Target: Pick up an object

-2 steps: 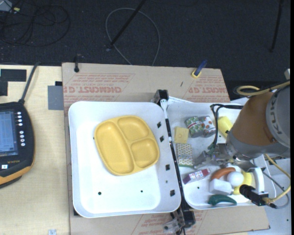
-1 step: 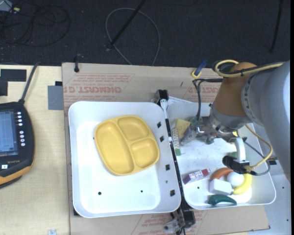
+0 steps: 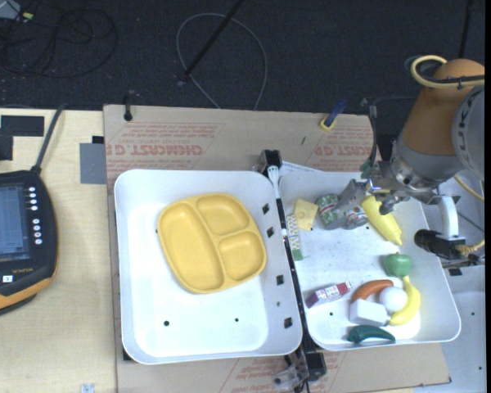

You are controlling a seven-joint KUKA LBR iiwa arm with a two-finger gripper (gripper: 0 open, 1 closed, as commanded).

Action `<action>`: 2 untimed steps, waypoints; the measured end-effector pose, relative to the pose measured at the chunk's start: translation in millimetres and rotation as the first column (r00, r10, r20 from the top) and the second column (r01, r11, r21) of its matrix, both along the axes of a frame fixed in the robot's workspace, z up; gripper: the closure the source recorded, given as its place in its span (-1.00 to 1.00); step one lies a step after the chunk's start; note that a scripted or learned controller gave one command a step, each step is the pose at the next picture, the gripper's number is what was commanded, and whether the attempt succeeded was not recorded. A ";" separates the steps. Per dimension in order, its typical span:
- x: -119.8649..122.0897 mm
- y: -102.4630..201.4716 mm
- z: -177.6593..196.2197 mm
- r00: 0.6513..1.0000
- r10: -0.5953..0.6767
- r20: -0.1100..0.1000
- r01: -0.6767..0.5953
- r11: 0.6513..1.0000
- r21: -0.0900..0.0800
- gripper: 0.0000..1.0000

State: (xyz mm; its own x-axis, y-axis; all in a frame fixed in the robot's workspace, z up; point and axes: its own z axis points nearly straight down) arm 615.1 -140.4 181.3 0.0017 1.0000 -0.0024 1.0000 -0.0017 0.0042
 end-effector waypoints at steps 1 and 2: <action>-13.8 -50.8 -87.1 1.000 0.003 -0.011 -0.003 1.000 0.011 -1.00; -117.1 -67.8 -93.5 1.000 -0.004 -0.006 0.004 1.000 0.005 -1.00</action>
